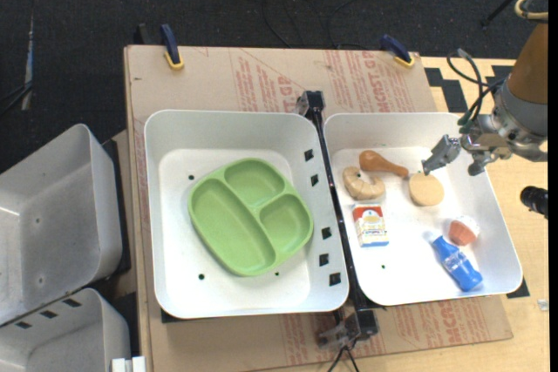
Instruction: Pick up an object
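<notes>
The right bin (410,131) holds several small items: a brown drumstick-shaped piece (384,163), a beige ring-shaped piece (362,183), a round tan disc (426,190), a red and white carton (371,225), an orange-red lump (463,231) and a blue bottle (456,262). My gripper (459,159) hangs over the bin's upper right part, just above and right of the tan disc. Its fingers are spread open, with nothing between them. One fingertip (438,158) points toward the disc and the drumstick piece.
A green divided plate (251,215) lies in the left bin (166,135). A black divider (330,205) runs between the bins. Yellow and blue clamps (172,48) (398,50) sit at the board's far edge. Grey tubs (48,213) stand to the left.
</notes>
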{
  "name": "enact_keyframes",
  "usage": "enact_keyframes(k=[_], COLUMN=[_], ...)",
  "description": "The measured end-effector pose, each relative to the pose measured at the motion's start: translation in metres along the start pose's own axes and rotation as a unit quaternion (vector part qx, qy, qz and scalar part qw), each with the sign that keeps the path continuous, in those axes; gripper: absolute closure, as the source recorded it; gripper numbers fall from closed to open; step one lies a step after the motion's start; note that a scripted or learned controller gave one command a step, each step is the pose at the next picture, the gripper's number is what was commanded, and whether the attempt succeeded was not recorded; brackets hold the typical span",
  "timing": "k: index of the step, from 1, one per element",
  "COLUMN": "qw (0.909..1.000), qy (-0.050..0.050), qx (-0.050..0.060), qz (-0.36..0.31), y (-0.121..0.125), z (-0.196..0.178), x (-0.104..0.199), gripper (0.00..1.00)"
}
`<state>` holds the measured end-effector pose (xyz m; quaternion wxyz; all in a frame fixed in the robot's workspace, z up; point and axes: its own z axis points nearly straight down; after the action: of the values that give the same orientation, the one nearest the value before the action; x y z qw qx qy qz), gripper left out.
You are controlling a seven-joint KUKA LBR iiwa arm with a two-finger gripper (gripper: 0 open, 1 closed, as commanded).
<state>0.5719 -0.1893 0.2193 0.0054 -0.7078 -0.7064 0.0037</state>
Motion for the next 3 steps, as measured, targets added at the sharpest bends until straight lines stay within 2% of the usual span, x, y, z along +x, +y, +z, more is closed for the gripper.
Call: enact_keyframes(k=[1,2,3], qw=[1.0,1.0,1.0], qy=[-0.001,0.0,-0.001], qx=[-0.006,-0.004,-0.005], qz=[-0.002,-0.001,0.0], y=[0.003,0.0,0.003], z=[-0.007,0.053,0.097], x=[0.0,0.009,0.007], gripper=[0.0,0.0,0.0])
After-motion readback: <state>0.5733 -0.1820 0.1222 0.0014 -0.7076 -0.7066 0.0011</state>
